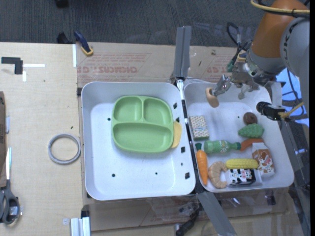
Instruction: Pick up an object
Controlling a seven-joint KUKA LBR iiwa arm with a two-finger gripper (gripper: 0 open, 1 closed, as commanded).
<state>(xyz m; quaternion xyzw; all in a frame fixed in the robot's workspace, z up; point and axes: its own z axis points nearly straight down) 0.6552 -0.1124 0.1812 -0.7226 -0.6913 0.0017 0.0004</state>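
Observation:
My gripper (232, 88) hangs over the back of the right bin (283, 178), with its fingers spread and nothing between them. A small tan piece (212, 98) sits just outside the left fingertip (221, 86), close to it or touching. The right bin holds several toys: a brown ball (250, 117), a green bumpy piece (251, 131), a green bottle (221, 145), a patterned box (199, 127), a carrot (202, 166), a corn cob (241, 163) and a small carton (263, 161). In the left bin (98, 181) lies a green divided plate (142, 124).
A yellow piece (176, 134) pokes out from under the plate's right edge. A raised divider (183, 107) separates the bins. On the bench to the left lie a tape ring (64, 148) and scissors (10, 205). A black cable fitting (268, 110) sticks out right of the gripper.

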